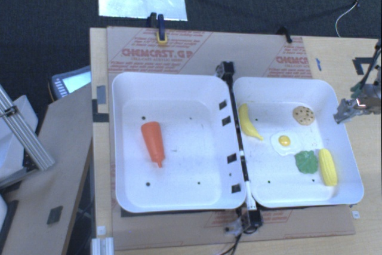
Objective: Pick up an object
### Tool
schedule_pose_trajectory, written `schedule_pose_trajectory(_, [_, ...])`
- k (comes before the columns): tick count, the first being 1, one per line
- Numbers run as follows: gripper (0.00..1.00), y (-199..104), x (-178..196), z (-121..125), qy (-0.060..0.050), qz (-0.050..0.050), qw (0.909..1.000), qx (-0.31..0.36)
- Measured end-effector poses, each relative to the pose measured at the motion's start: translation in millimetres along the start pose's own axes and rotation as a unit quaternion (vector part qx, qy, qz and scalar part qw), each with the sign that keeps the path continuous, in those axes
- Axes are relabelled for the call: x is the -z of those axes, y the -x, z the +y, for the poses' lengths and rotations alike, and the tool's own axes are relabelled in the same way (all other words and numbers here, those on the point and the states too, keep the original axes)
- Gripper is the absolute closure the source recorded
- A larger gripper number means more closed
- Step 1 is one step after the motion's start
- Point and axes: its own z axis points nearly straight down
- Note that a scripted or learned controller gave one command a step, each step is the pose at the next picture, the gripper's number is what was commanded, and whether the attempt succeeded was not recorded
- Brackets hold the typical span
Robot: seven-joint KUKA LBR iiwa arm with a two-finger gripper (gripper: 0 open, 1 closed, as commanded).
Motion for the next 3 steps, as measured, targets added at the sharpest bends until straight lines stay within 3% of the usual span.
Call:
schedule_pose_trajectory(1, [0.0, -1, -2, 0, -0.001, 0.0, 1.0, 0.0])
schedule_pose_trajectory(2, [0.0, -1, -88, -56, -0.007, 0.003, 1.0, -0.001])
schedule_pose_trajectory(3, [0.0, -35, -129, 24, -0.001, 0.002, 1.0, 0.005])
